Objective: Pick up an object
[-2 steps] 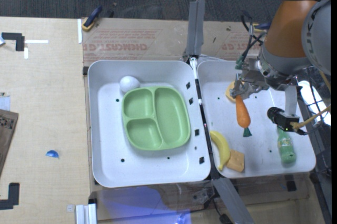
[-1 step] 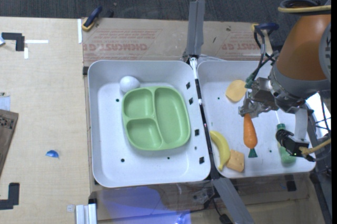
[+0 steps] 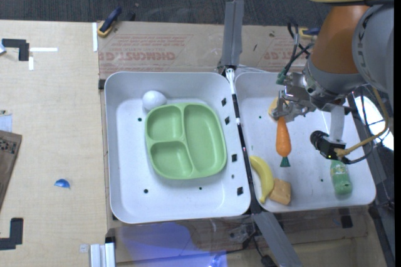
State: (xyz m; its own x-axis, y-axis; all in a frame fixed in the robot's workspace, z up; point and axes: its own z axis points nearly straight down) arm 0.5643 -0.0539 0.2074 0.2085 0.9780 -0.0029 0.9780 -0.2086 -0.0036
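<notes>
My gripper (image 3: 286, 110) hangs over the back left part of the right bin (image 3: 313, 200), under the grey wrist and orange band. An orange carrot (image 3: 283, 139) with a dark green end runs straight toward the front from just below the gripper, its narrow tip meeting the gripper. Whether the carrot is held is unclear. A small yellow thing (image 3: 274, 110) peeks out at the gripper's left side, mostly hidden. A banana (image 3: 263, 175) lies along the right bin's left wall. A tan block (image 3: 281, 192) sits beside the banana. A green bottle (image 3: 341, 178) lies at the right.
The left bin (image 3: 122, 153) holds a green divided plate (image 3: 185, 140) and a white ball (image 3: 153, 98) at its back left. A black cable plug (image 3: 321, 141) hangs by the bottle. A grey divider post (image 3: 232, 34) stands between the bins at the back.
</notes>
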